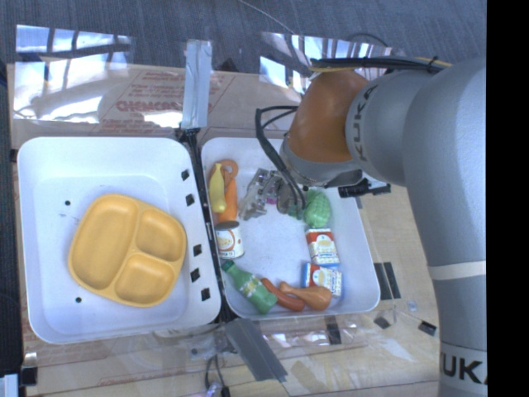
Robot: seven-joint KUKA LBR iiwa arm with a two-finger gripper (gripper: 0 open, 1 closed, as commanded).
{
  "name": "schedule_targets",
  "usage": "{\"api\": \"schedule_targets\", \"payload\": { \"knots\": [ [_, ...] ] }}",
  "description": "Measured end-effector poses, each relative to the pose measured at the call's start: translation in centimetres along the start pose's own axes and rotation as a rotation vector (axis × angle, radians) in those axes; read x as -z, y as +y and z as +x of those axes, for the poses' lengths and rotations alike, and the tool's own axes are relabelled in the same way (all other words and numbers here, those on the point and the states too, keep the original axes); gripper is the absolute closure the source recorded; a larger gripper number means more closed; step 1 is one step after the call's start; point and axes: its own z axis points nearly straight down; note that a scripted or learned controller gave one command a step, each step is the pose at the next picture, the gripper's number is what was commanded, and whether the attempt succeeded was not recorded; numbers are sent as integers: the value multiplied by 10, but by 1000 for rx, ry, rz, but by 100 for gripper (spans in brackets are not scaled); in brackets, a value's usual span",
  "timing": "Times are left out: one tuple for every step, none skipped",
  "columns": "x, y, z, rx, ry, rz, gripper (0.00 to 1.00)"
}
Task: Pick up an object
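Observation:
My gripper (263, 195) hangs over the upper middle of the right bin (355, 222), its metal fingers pointing left and down, with nothing seen between them. Just left of it lie a yellow banana-like piece (216, 188) and an orange piece (231, 190). A green round item (317, 211) sits right of the gripper. Below are a small can (229, 241), a red-and-white carton (321, 246), a blue-and-white carton (325, 278), a green bottle (250, 286) and an orange-red sausage shape (294, 296).
The left bin (41, 180) holds a yellow divided plate (126, 248). A black-clipped divider (198, 222) separates the bins. The big grey arm with its orange band (326, 122) covers the right bin's upper right. Cardboard and tape lie behind the bins.

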Motion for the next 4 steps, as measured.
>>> {"api": "schedule_targets", "payload": {
  "knots": [
    [67, 0, -8, 83, -4, -1, 100],
    [90, 36, -7, 119, 0, -1, 100],
    [89, 35, -7, 119, 2, 0, 0],
    [60, -53, -29, 300, 3, 1, 0]
  ]
}}
